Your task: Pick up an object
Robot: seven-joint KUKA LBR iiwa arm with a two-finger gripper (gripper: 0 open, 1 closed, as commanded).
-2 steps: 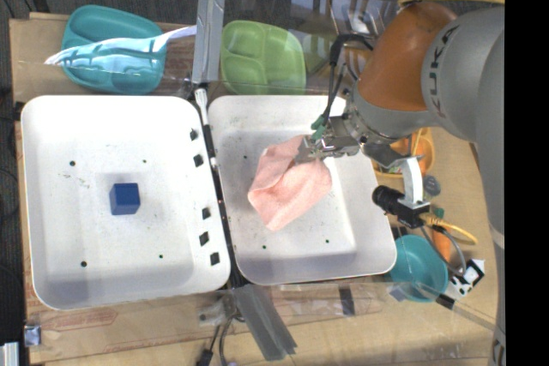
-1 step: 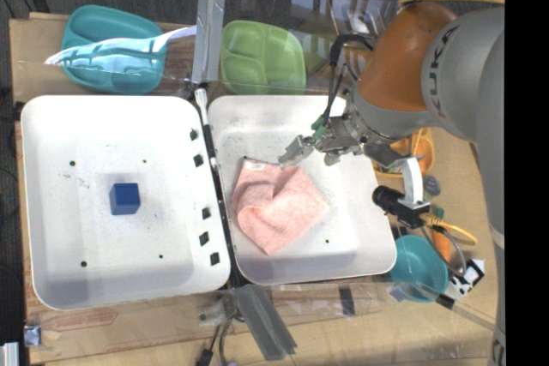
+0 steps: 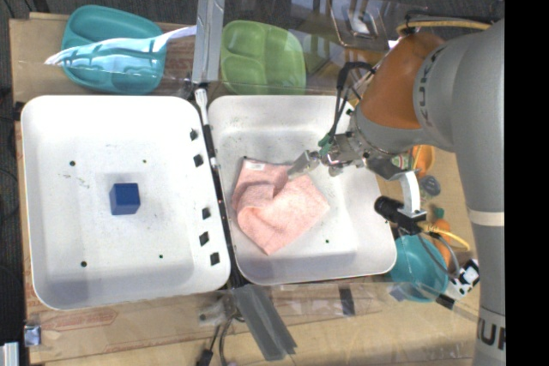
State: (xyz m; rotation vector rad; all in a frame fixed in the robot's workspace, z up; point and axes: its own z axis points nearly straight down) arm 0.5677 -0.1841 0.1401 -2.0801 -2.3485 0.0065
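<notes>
Fingers [image 3: 302, 165] of the grey arm's gripper are reaching down at a slant into the right-hand shallow white plastic bin [image 3: 257, 111], their tips touching the upper right edge of a crumpled pink cloth [image 3: 279, 206], though whether they are spread or pinched together I cannot tell. Just below and left of the fingers, that cloth is lying on the bin's floor. Well to their left, a small blue cube [image 3: 125, 198] is sitting in the left-hand white bin [image 3: 51, 270] on the wooden worktop [image 3: 77, 323].

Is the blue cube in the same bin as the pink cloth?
No, the blue cube sits in the left bin; the pink cloth lies in the right bin.
</notes>
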